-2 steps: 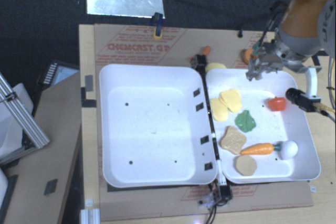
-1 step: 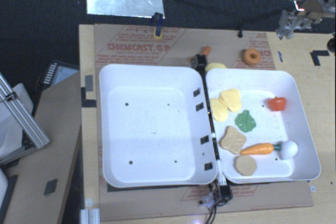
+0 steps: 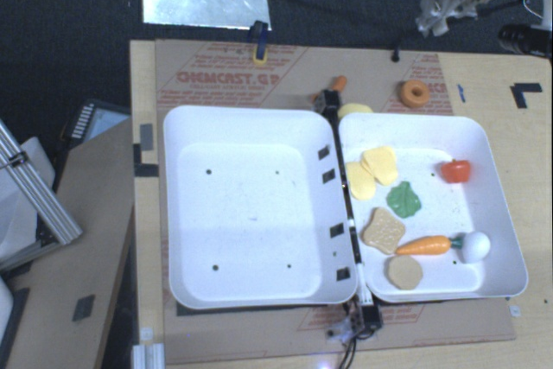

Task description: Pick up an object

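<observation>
- Starting at the left, I see the left bin [image 3: 246, 207] on the desk [image 3: 147, 289] with nothing in it for me to go after.
- The right bin [image 3: 497, 186] holds every candidate: two pale yellow chips [image 3: 371, 171] near the divider, a green leaf [image 3: 403, 200] beside them, a slice of toast [image 3: 383, 231] below, a round cracker [image 3: 403, 273] near the front wall, a carrot [image 3: 424, 245] lying flat with its tip touching a white ball [image 3: 474, 246], and a red pepper [image 3: 455, 171] apart by the right side.
- Outside the bins, a doughnut [image 3: 416, 93] sits on the cardboard behind the right bin (I'd leave it alone).
- The end effector [image 3: 441, 11] hangs high at the top right, well apart from the bin and past its back edge; I judge it to be grasping nothing, but I cannot tell whether it is released or clenched.
- Risks as I judge them: the flat pieces offer little to pinch, so a closing grip could skate off; the carrot and ball touch, so going for one may nudge the other; the cracker near the wall leaves little room for a finger.
</observation>
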Controlling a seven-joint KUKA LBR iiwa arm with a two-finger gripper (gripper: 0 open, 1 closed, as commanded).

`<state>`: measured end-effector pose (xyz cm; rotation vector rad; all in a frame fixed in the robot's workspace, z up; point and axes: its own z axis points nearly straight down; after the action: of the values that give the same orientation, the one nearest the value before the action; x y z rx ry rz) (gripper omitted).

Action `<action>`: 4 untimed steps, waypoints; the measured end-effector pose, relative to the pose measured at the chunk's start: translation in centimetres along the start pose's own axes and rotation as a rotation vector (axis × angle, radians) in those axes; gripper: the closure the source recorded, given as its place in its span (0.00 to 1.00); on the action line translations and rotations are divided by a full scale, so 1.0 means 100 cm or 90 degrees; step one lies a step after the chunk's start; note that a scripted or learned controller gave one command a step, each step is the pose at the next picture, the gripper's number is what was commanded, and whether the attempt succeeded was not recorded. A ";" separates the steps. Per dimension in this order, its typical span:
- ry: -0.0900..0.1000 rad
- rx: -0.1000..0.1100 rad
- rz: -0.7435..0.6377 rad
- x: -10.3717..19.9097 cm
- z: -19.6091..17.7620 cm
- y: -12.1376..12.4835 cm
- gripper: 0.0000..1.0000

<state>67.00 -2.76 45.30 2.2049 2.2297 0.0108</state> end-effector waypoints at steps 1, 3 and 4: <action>0.001 0.009 0.000 0.079 0.087 -0.002 1.00; -0.001 0.001 0.005 0.027 -0.085 -0.001 1.00; 0.000 0.014 0.004 0.057 0.121 -0.003 1.00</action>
<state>66.70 2.95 33.18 2.2223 2.2345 -0.0141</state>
